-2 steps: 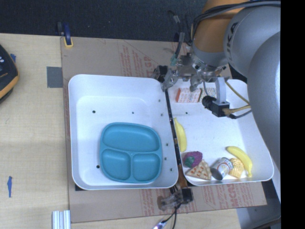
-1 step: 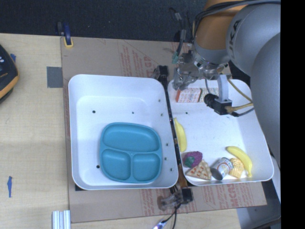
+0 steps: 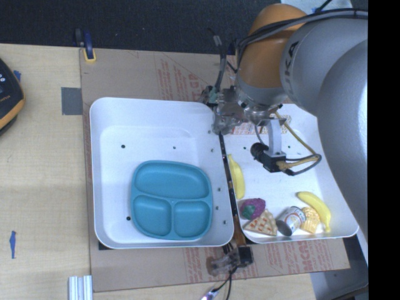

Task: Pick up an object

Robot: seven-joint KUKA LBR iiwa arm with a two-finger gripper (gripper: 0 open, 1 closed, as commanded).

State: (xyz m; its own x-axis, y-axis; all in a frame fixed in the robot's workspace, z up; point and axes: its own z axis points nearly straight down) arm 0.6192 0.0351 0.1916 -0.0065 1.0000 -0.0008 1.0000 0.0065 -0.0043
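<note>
Over the far left corner of the right-hand shallow white bin (image 3: 275, 189), we see the grey arm with its orange band (image 3: 275, 36) reaching in from the right. Its gripper (image 3: 220, 122) sits close to the wall the two bins share. We cannot tell whether the gripper is open or closed.

The left-hand shallow white bin (image 3: 150, 136) holds a blue plastic divided plate (image 3: 170, 200), lying flat toward the near side.

The things to pick all lie in the right-hand bin. A slim yellow banana (image 3: 236, 177) lies along its left wall. A curved yellow banana (image 3: 315, 206) lies near the front right corner. Between them sit a tan triangular wedge (image 3: 261, 224), a small metal can on its side (image 3: 290, 220) and a purple lumpy toy (image 3: 253, 206).
</note>
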